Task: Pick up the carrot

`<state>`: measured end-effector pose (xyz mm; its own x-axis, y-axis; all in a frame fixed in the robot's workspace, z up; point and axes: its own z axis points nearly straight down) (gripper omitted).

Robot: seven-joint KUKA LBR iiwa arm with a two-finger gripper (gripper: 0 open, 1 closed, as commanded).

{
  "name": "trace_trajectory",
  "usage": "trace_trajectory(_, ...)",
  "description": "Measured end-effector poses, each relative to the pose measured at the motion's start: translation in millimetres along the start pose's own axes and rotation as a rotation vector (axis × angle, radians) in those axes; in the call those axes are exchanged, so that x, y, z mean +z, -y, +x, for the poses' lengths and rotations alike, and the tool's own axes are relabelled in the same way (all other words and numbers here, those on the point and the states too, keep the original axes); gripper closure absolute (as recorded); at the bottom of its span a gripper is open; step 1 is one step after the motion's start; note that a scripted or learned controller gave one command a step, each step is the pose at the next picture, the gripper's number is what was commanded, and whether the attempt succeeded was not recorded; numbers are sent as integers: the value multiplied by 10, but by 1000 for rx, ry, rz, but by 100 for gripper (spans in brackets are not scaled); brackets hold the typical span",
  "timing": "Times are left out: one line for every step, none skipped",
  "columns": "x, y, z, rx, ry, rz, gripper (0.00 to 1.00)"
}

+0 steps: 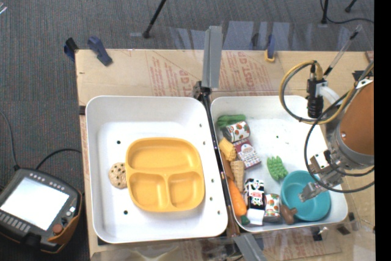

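We find the carrot (237,197) lying along the left wall of the right bin (292,113), near its front corner, just beside a cow-patterned carton (255,194). The gripper (310,190) hangs over the teal bowl (305,203) at that bin's front right, well apart from the carrot. We cannot tell how it is set. A yellow divided plate (165,173) and a cookie (117,175) occupy the left bin (104,125).

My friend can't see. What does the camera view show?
A carrot lies along the left wall of the right bin among toys, while the robot's claw hangs over a blue bowl. The left bin holds a yellow tray and a cookie.
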<state>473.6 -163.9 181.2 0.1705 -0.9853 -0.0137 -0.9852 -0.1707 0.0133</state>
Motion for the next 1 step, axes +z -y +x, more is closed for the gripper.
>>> trace_trajectory(-1486,150,178,-247,-14,17,100)
